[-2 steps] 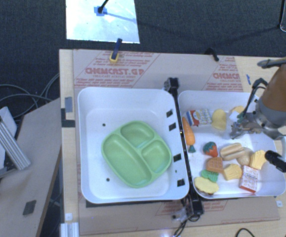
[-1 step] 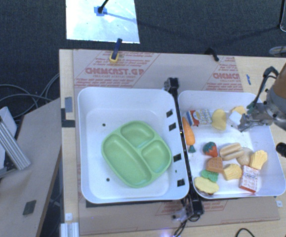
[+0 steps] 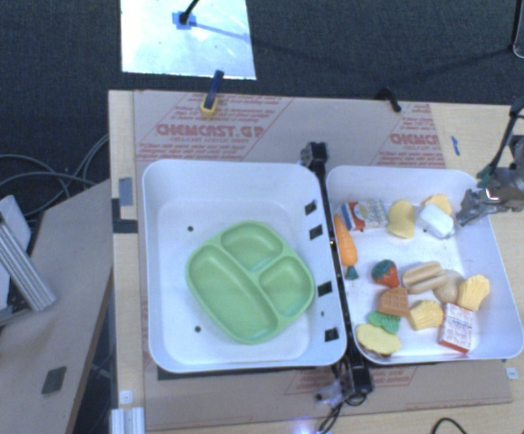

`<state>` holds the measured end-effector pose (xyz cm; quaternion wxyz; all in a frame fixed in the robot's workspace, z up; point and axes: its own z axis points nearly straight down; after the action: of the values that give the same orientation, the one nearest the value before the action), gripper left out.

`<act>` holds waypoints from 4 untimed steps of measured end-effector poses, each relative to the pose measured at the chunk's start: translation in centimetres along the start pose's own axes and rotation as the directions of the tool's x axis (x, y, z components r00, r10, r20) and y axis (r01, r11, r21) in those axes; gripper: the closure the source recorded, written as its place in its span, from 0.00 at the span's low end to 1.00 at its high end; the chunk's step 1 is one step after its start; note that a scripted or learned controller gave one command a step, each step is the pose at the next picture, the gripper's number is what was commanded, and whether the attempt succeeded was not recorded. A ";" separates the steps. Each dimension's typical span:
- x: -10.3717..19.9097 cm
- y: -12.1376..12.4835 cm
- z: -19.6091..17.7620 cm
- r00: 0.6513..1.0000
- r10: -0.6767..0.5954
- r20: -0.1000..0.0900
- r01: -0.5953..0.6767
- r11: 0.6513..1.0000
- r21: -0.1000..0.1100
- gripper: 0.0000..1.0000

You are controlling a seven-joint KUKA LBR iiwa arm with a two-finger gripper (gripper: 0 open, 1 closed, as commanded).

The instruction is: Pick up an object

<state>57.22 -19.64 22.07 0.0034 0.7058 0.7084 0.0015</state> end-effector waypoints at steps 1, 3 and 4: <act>0.0 0.1 -0.4 1.000 0.000 -0.002 0.000 1.000 0.004 1.00; 10.5 5.5 -0.8 1.000 -0.007 -0.005 0.007 1.000 0.002 1.00; 16.0 7.9 -0.2 1.000 -0.007 -0.004 0.007 1.000 0.002 1.00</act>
<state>65.09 -3.66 22.29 0.0011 0.7034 0.7108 0.0021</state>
